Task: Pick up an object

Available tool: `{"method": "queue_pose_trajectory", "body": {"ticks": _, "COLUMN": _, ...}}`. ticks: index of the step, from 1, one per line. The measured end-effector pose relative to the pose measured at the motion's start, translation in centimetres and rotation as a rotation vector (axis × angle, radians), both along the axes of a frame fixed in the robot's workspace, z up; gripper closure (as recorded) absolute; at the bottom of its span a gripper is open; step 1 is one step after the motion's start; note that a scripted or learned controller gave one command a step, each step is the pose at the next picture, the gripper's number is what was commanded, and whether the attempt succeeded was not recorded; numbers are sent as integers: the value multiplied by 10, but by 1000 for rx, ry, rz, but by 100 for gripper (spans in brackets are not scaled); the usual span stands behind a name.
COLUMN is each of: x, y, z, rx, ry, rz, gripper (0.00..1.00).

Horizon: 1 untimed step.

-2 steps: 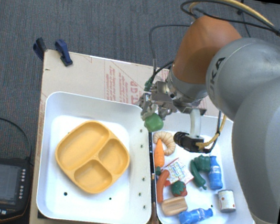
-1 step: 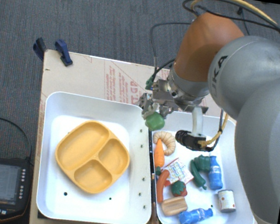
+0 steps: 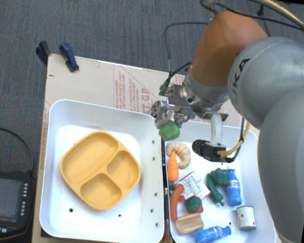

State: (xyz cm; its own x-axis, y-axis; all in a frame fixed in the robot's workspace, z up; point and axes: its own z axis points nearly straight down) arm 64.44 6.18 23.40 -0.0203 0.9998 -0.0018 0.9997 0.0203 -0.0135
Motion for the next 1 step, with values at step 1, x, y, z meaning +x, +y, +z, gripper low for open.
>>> {"method": "queue_pose_trajectory", "body": {"ticks": 1, "x": -60, "y": -34, "z": -49, "rx": 2, "ry": -6, "rz": -20, "gripper": 100}}
